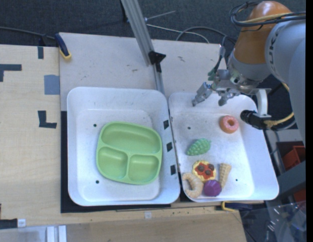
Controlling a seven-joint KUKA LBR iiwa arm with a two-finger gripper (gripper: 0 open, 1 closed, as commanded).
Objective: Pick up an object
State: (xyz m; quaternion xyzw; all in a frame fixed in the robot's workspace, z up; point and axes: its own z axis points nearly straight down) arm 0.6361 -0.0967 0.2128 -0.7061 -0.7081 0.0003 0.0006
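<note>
Cone point(224, 173) upright in frame, tip downward; jaws open, empty, above donut point(228, 124)

- Setting: a robotics laboratory test bench, not a home or a kitchen.
- Grey industrial robot arm with an orange band point(267, 34) reaching in from the right, loose cables looped about it.
- Light wooden benchtop point(25, 135) marked with dark tape pieces (apparently position marks).
- Two shallow white plastic bins point(75, 135) set side by side on a black mat.
- Slanted aluminium mounting bar point(139, 21) rising behind the bins.
- Contents are play pieces: a green plastic divided plate point(129, 153) and small toy foods, among them a pink toy doughnut point(228, 124) and a green toy grape bunch point(198, 146).
- Dark carpeted floor point(55, 6) beyond the bench, cables trailing across it.
</note>
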